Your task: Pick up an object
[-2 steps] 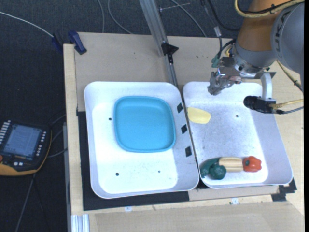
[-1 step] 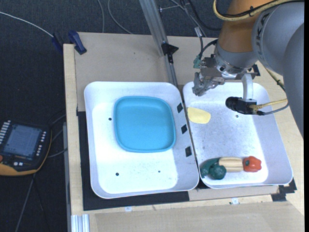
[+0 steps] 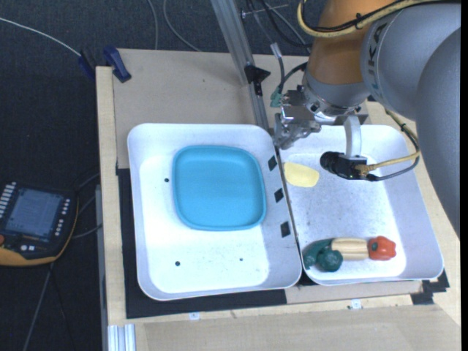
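The gripper (image 3: 294, 131), its finger state impossible to tell, hangs over the right bin's (image 3: 409, 196) far-left corner just beyond a yellow piece (image 3: 301, 174), where descending risks striking the dividing rim instead.

You see 2 smooth white plastic bins (image 3: 146, 218), a glossy blue plastic plate (image 3: 218, 187), a matt wooden bench (image 3: 183, 86) and the arm's glossy orange band (image 3: 344, 35).
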Action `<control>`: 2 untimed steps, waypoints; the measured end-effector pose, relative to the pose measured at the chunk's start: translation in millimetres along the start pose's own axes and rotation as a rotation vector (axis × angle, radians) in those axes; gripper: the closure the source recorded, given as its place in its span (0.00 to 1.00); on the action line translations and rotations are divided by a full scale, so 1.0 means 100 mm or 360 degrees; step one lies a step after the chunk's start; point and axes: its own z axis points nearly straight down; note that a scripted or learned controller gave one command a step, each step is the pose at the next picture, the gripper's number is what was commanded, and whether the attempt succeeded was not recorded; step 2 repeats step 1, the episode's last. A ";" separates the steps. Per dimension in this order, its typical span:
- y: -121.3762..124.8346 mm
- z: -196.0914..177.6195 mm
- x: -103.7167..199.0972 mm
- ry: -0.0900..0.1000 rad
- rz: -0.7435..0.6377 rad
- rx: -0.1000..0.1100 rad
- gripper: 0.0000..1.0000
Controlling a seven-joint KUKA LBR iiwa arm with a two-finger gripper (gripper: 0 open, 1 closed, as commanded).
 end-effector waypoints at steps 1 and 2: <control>0.01 0.04 0.50 0.0000 -0.0001 0.0002 1.00; 0.01 0.04 0.50 0.0000 -0.0001 0.0002 1.00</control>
